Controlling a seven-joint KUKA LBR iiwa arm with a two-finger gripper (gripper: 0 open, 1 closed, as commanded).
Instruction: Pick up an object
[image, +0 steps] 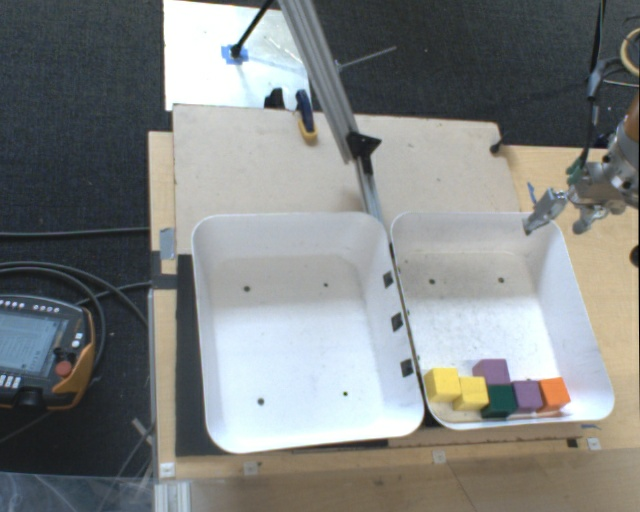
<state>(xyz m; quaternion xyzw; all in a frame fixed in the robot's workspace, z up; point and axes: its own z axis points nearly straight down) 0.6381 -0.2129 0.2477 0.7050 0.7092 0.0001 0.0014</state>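
Dark carpet is surrounding the bench (440, 150), where two white bins are sitting side by side. Coloured blocks (497, 388) are huddling in the right bin (575, 300), at its near edge. Well apart, the gripper (562, 212) is hovering over the far right rim, grasping nothing.

You are looking at a scene where no text, label, brand, number or sign is coming through legibly. The pendant (40, 350) at the left is showing a lit screen, but whatever is standing on it is blurring out too small to read. The blocks (497, 389), the bins (300, 228) and the bench (430, 150) are bearing no markings you can make out.
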